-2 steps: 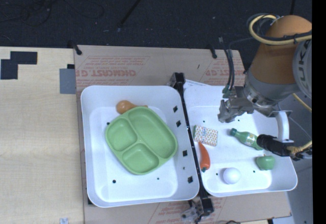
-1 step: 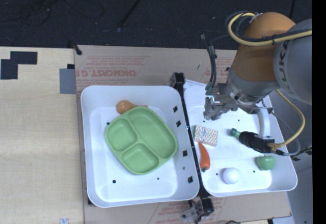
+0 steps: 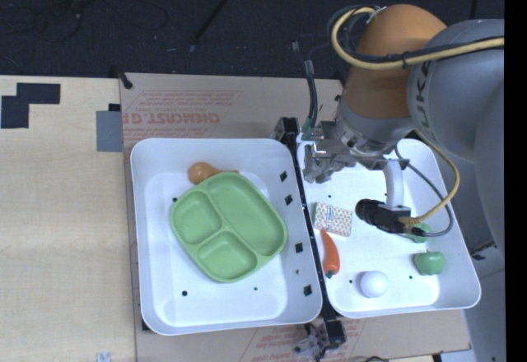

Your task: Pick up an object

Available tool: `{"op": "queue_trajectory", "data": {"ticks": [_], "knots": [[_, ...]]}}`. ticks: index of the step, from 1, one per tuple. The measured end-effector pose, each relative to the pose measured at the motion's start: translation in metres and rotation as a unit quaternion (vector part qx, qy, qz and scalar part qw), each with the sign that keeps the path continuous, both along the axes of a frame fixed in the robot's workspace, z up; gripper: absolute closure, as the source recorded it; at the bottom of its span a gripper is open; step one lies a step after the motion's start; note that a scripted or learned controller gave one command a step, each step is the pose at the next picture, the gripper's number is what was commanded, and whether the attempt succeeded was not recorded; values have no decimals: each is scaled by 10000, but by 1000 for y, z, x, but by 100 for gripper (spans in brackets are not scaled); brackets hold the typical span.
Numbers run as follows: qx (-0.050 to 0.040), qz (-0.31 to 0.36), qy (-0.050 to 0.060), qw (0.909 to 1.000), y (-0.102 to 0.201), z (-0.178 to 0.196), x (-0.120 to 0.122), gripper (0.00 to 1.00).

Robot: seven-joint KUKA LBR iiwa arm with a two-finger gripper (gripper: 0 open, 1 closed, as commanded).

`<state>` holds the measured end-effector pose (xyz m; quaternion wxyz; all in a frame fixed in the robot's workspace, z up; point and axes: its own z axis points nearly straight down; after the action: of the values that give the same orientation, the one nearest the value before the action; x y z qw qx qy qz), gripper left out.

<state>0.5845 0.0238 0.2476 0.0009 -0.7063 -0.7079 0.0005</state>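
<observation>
- Camera view from above: the grey arm (image 3: pixel 461 89) comes in from the right, its orange band (image 3: pixel 394 39) high over the back of the right bin (image 3: pixel 445 290), with the wrist bent down toward that bin's back left corner.
- The tool (image 3: pixel 317 167) hangs close to the wall between the two bins, near the back; whether it is apart or together I cannot tell, and nothing can be seen held in it.
- A yellow cable (image 3: pixel 362 52) loops round the orange band, and another runs down the right side to a black part (image 3: pixel 380 214) that sits low over the right bin.
- Right bin, nearest the tool: a small flat packet (image 3: pixel 333 219), white with a coloured pattern, lies just in front of the tool.
- An orange carrot (image 3: pixel 329 253) lies just in front of the packet, along the left wall, its long axis running front to back.
- A white ball (image 3: pixel 373 284) rests near the front of the right bin, to the right of the carrot.
- A small green block (image 3: pixel 428 262) sits toward the front right, apart from the ball.
- Left bin (image 3: pixel 165 303): a green plate (image 3: pixel 228 225) with three compartments lies flat in the middle, turned at a slant to the bin's walls.
- An orange round thing (image 3: pixel 200 172) lies partly hidden behind the plate's back edge, touching or nearly touching it.
- Both bins stand on brown cardboard (image 3: pixel 181 109) on the pale wood surface (image 3: pixel 58 212).
</observation>
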Motion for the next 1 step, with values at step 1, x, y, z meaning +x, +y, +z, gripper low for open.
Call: {"op": "queue_trajectory", "data": {"ticks": [1], "knots": [[-2, 4, 3, 10000, 40, -5, 10, 100]]}}
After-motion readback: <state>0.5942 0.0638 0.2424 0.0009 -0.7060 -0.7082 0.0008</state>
